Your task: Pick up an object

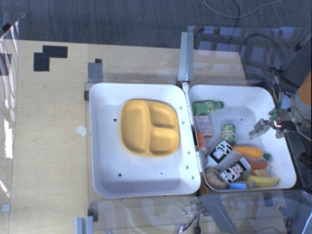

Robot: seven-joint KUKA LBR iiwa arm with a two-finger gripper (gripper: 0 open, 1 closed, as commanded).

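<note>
- Pale wood, as we read it, makes up the bench [48, 145], bare on the left but for two black tape marks [48, 56] near its far edge.
- Next we see the left bin [102, 179], shallow and white, holding one thing: a yellow compartment tray [148, 126] lying upside down near the middle, its three humps facing up.
- A grey metal rail [185, 57] runs back from the seam where the two bins meet.
- The right bin [243, 94] carries a crowd of small toy groceries. A green bottle [207, 107] lies on its side at the far left corner, with a flat red-and-white packet [204, 126] just in front of it.
- A small green can [228, 131] stands near the bin's middle; nearer us lie a black-and-white carton [222, 151], an orange carrot [248, 151], a second dark carton [235, 171], a tan ring-shaped piece [213, 178], a blue block [237, 185] and a yellow banana [263, 181], packed close and in places touching.
- At the right edge the gripper [267, 126] hangs over the bin's right side, well apart from the can and above the carrot's far end; nothing sits between its fingers, and at this size we cannot tell how wide they stand.
- The orange band [304, 89] shows behind the wrist.
</note>
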